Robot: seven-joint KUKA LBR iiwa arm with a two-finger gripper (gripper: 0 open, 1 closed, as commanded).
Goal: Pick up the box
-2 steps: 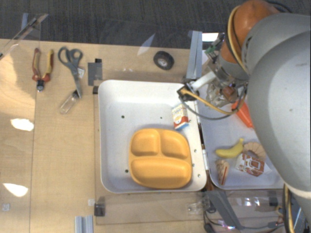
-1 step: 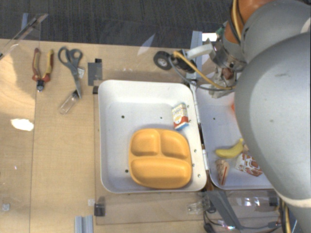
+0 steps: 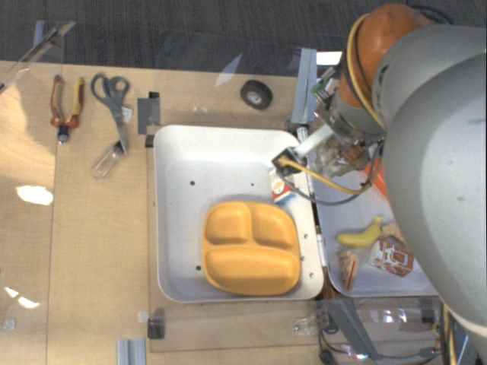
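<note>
Yellow tray fills the left bin's near half; far half open.

The box is a small carton, white with red-orange print, lying flat and slightly askew in the right bin, near its lower end, just beside the banana and partly hidden under the arm.

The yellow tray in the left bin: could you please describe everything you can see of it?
The yellow tray is a rounded, smooth piece, plastic by its look, with three shallow sections: two smaller ones side by side on the far half and one wide one on the near half. It lies flat on the floor of the left bin, toward the bin's near right corner, its right edge close to the bin's wall. A small box sits just beyond its far right corner.
</note>
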